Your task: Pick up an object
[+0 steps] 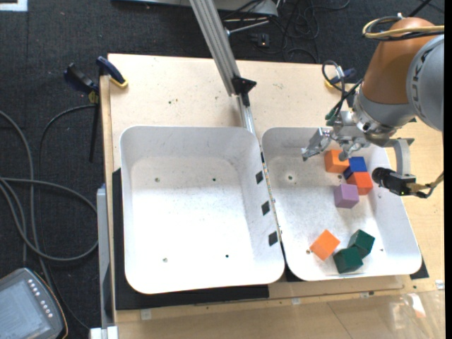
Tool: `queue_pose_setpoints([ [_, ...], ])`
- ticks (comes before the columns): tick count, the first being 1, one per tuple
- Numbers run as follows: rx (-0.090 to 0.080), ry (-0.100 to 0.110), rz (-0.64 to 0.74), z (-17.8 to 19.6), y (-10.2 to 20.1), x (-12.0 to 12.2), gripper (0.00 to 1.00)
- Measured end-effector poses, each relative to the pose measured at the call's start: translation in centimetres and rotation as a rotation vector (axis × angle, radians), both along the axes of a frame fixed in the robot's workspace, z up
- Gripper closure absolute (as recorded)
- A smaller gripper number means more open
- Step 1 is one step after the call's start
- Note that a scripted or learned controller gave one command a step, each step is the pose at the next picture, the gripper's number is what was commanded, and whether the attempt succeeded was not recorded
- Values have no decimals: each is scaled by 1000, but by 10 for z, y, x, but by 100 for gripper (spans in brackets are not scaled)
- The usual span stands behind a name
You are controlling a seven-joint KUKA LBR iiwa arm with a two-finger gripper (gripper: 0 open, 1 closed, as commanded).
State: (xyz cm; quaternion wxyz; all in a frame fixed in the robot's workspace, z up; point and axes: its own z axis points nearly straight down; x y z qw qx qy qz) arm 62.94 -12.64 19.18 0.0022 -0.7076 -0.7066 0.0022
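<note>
My gripper (329, 147) hangs over the far part of the right bin (296, 203), its two fingers spread open with nothing between them. An orange block (335, 162) lies just below and right of the fingertips. A blue block (357, 165) and a second orange block (364, 182) sit close beside it. A purple block (346, 195) lies a little nearer the front. At the bin's front right are another orange block (325, 245) and two dark green blocks (363, 241) (348, 260).
The left bin (183, 210) adjoins the right one along a shared ridge. A slanted metal pole (215, 35) ends at the bins' far junction. Clamps (107, 69) sit on the bench's far corners. Cables lie on the floor at left.
</note>
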Motion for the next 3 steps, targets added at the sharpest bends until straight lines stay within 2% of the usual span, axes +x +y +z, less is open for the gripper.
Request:
queue_pose_setpoints([
  [2, 0, -1, 1, -97, 4, -3, 0],
  [3, -1, -8, 0, -83, 3, -1, 100],
])
